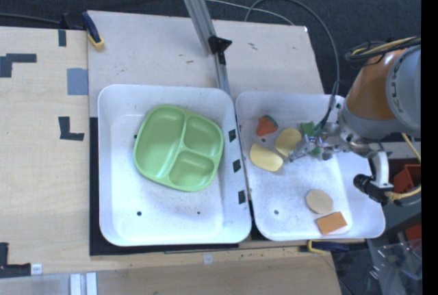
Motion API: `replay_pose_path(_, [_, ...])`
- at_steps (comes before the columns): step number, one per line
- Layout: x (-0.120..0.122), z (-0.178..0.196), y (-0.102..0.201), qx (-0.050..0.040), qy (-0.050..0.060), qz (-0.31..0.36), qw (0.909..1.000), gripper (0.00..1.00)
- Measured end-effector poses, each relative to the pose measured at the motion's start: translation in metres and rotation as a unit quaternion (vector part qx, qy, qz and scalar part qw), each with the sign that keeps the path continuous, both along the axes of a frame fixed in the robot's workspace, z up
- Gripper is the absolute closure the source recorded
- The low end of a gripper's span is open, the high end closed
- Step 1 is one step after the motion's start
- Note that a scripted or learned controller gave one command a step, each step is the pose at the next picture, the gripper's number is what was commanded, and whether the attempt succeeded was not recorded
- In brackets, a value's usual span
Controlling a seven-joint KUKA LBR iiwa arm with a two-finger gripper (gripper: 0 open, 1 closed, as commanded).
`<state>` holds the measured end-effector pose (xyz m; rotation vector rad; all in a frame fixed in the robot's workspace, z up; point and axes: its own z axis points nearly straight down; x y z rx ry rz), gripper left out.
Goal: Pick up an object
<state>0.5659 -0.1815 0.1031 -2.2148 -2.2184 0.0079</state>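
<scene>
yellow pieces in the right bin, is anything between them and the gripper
Nothing visible blocks them. The gripper sits low in the right bin, right beside the two yellow pieces. The red-orange piece lies off to their far side, and the tan disc and orange block lie nearer the bin's front edge.

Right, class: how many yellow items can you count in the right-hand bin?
2. One yellow piece lies near the bin's left wall; the other yellow piece sits just up and right of it, beside the gripper. The gripper may hide more.
</scene>
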Motion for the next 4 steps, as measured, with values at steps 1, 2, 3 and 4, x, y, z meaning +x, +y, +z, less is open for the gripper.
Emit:
replay_pose_path(1, [0.000, -0.014, 0.000, -0.0015, -0.004, 0.000, 1.0000, 0.00])
replay_pose_path(2, [0.000, -0.004, 0.001, -0.0008, -0.003, 0.001, 1.0000, 1.00])
replay_pose_path(3, [0.005, 0.039, -0.001, -0.0010, -0.006, 0.000, 1.0000, 1.00])
replay_pose_path(4, [-0.001, 0.084, -0.004, -0.0012, -0.006, 0.000, 1.0000, 1.00])
